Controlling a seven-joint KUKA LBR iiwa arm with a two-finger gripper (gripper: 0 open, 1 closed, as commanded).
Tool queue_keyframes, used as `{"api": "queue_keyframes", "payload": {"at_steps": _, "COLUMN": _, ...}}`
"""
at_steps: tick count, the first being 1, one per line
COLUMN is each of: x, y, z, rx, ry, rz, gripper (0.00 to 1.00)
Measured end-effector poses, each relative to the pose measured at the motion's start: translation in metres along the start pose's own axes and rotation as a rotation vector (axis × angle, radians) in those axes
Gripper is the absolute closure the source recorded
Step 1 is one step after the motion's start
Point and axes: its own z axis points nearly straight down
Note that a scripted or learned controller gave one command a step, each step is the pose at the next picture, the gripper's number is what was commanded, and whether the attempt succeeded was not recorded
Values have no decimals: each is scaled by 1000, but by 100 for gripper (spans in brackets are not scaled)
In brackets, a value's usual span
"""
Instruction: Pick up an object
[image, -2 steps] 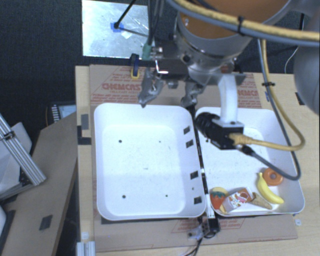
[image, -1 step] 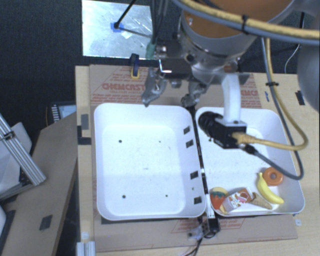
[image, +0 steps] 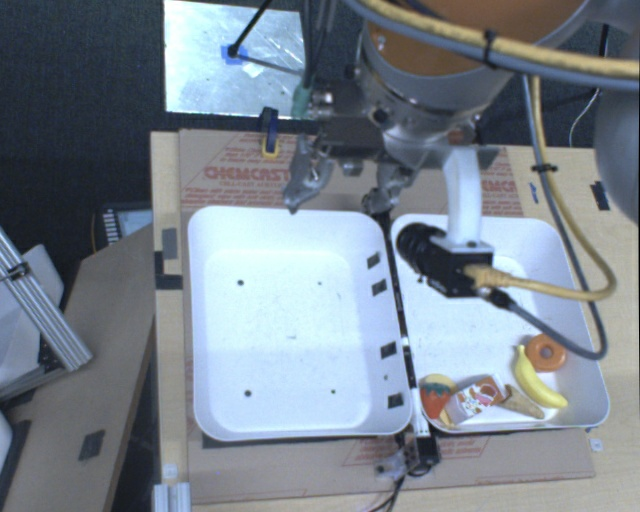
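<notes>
Hanging over the back of the bench, my grey arm (image: 440, 60) fills the top of the view, its gripper (image: 340, 195) poised above the far rim where the two bins meet. My two fingers are spread apart with nothing between them. Below lies the left bin (image: 215, 300), and beside it the right bin (image: 570, 260), whose near corner holds the objects, well apart from my gripper: a banana (image: 537, 383), a small printed packet (image: 472, 400), a tomato (image: 436, 395) and an orange ring (image: 545, 352)
</notes>
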Motion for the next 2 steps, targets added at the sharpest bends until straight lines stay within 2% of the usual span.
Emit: {"api": "queue_keyframes", "payload": {"at_steps": 2, "x": 0, "y": 0, "z": 0, "rx": 0, "ry": 0, "rz": 0, "gripper": 0}}
